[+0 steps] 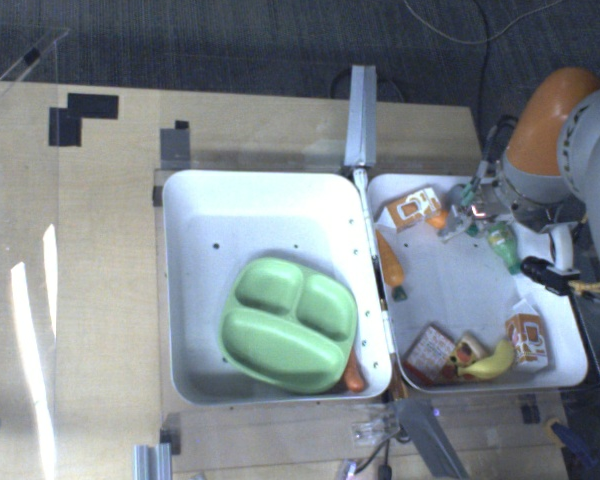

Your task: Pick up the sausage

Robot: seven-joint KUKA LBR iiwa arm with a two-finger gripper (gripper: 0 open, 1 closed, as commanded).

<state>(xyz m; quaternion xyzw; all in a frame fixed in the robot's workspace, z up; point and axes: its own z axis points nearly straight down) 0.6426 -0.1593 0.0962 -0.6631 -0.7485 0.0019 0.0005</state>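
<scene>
Two-finger gripper (467, 211), opening unreadable from where I stood, hung over the far end of the right shallow white bin (578, 370); what looked like the reddish-brown sausage (353, 375) lay well apart in the left shallow white bin's (195, 268) near-right corner, half tucked under the green divided plastic plate (290, 323).

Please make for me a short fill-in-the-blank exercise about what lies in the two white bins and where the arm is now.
1. The green divided plate lies in the ____ bin.
2. The banana lies near the ____ edge of the right bin.
3. The carrot lies along the right bin's ____ wall.
4. The gripper is above the ____ bin.

Missing words: left; front; left; right
</scene>
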